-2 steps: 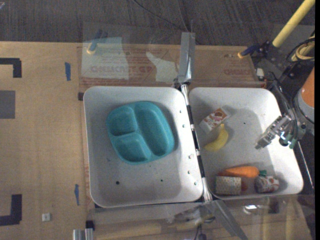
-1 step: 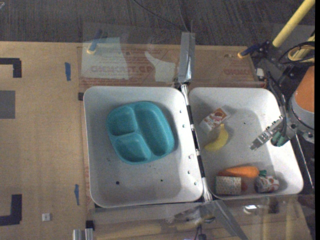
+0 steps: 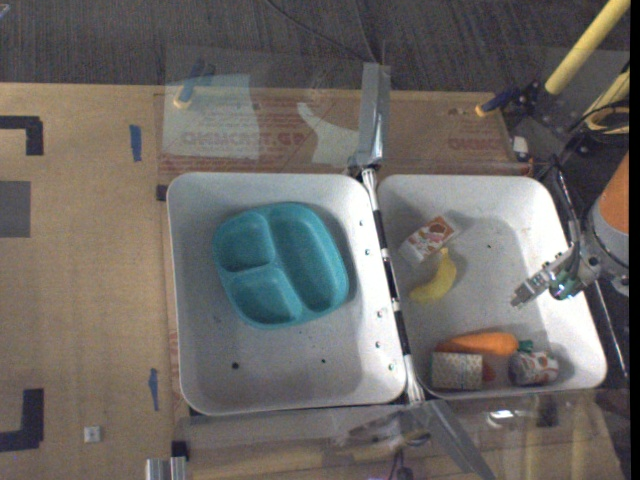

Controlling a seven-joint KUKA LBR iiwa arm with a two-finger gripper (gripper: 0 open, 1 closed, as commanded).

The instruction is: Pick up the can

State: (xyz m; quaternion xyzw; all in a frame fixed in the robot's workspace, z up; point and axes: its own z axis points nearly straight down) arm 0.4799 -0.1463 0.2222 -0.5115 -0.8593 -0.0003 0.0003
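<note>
The can [image 3: 534, 368] is small and silvery with a red and white label. It lies in the front right corner of the right bin [image 3: 500, 193], just right of a carrot [image 3: 480, 344]. My gripper [image 3: 548, 286] hangs over the right side of that bin, near its right wall and well behind the can. Its fingers stand open with nothing between them. The grey arm with its orange band comes in from the right edge.
Also in the right bin are a small carton [image 3: 430, 238], a banana [image 3: 437, 280] and a speckled block [image 3: 457, 370] next to the carrot. The left bin [image 3: 200, 358] holds a teal divided plate [image 3: 282, 263]. A yellow rod [image 3: 590, 36] stands at the back right.
</note>
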